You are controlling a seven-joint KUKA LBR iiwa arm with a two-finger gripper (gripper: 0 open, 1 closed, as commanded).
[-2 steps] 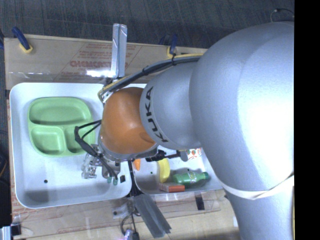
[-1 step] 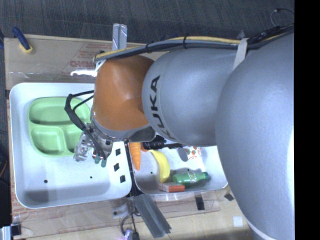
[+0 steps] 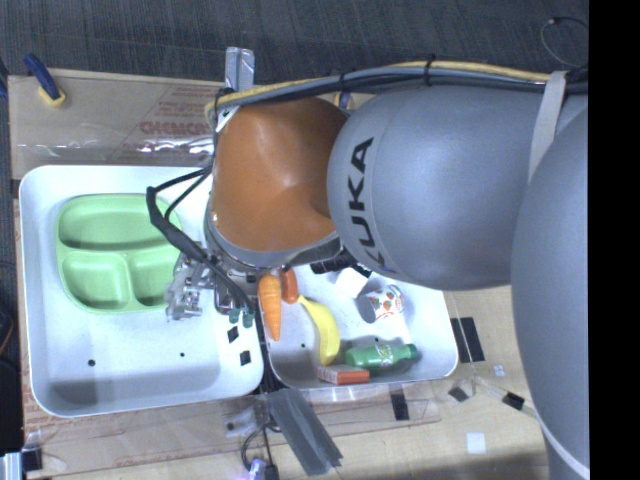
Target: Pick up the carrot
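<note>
- Two shallow white bins are seen side by side on the desk (image 3: 100, 98), which is covered with brown cardboard.
- The left bin (image 3: 60, 368) contains a light green divided tray (image 3: 110, 253), set toward its upper left part; the rest of its floor is bare white with a few small dark specks.
- The right bin (image 3: 440, 353) is largely hidden under the arm (image 3: 420, 168); only its lower part is exposed.
- The carrot (image 3: 270, 308) is found at the left edge of the right bin, just beside the shared wall, lying lengthwise with its tip pointing down the view.
- A smaller orange piece (image 3: 290, 286) is seen touching the carrot's upper right side.
- A yellow banana (image 3: 325, 330) lies just right of the carrot, and a green bottle (image 3: 382, 354) lies across the bin below it.
- A red-orange flat item (image 3: 345, 375) rests against the bin's lower wall, and a white patterned cup (image 3: 385, 303) is tipped near the banana.
- The jaws (image 3: 185, 293) are placed over the left bin, at the right edge of the green tray, apart from the carrot; how far they are open cannot be told, and nothing is seen between them.
- Black cables are draped from the orange band down to the wrist.
</note>
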